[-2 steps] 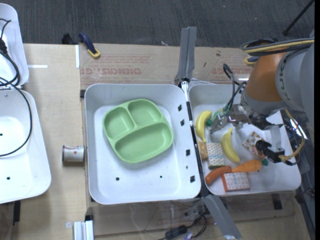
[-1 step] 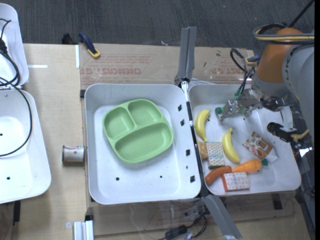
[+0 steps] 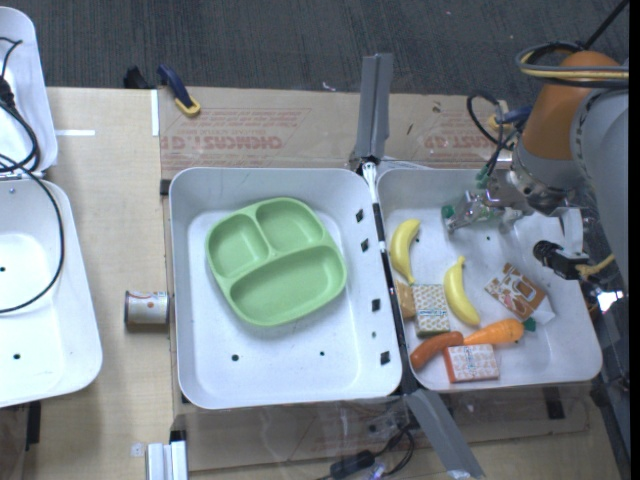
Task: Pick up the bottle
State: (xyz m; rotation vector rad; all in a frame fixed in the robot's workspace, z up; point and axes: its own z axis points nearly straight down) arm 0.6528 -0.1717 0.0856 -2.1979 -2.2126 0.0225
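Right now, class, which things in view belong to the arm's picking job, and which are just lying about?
Job in hand:
- end effector, over the right bin

Lying about:
- banana
- second banana
- carrot
- packet
- red box
- green plate in the left bin
- can on the bench

Two shallow white bins side by side on a wooden bench: left bin (image 3: 190,298) holding a green divided plate (image 3: 276,260), right bin (image 3: 560,368) holding two bananas (image 3: 403,247) (image 3: 459,291), a carrot (image 3: 495,333) with a second orange piece (image 3: 436,347) beside it, and several small packets (image 3: 432,308) (image 3: 514,293) (image 3: 471,364). Grey arm with orange band (image 3: 560,98) reaching in from the right, gripper (image 3: 470,211) low over the upper part of the right bin, above the bananas; finger state not discernible. Small can (image 3: 147,308) lying on its side on the bench just left of the left bin.
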